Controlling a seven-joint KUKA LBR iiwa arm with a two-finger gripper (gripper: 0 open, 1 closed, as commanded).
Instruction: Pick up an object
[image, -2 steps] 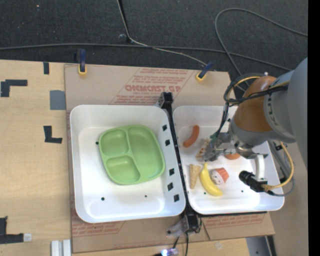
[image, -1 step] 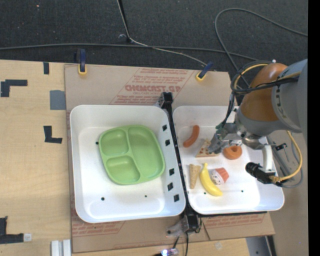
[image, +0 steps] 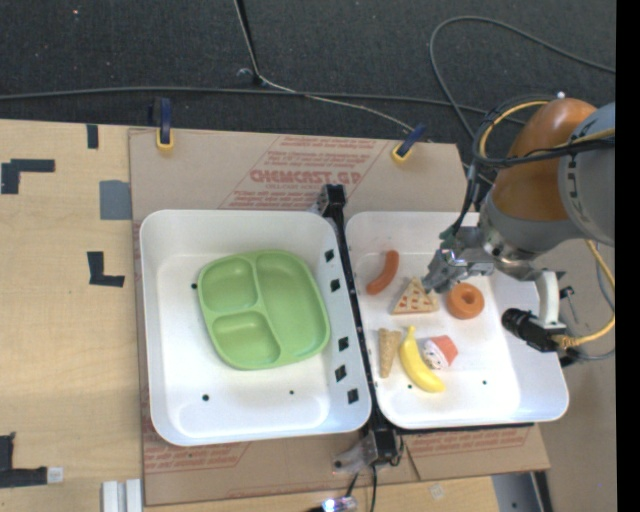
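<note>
**Small toy foods, light and stiff: the pizza slice lies nearest the pincer**

The pincer (image: 443, 270) hangs over the right bin (image: 520, 400), right of centre in the frame, its tips just above the upper corner of the pizza slice (image: 412, 299). Whether its fingers stand wide or narrow cannot be told from this angle; nothing shows between them.

Nearby in the same bin lie a sausage (image: 382, 271) to the upper left, a donut (image: 465, 300) just right of the slice, and lower down a cone (image: 388, 351), a banana (image: 420, 364) and a small red-and-white piece (image: 439, 350) touching the banana. The left bin (image: 160, 400) holds a green tray (image: 262, 308).

All look like toy foods, probably light, rigid and smooth, so likely to slip or skid under a poor pinch. The slice is flat and low; a grip across its two slanting sides, near the wide crust end, seems best. The donut offers an easier hold across its rim, and the sausage across its narrow middle.
</note>
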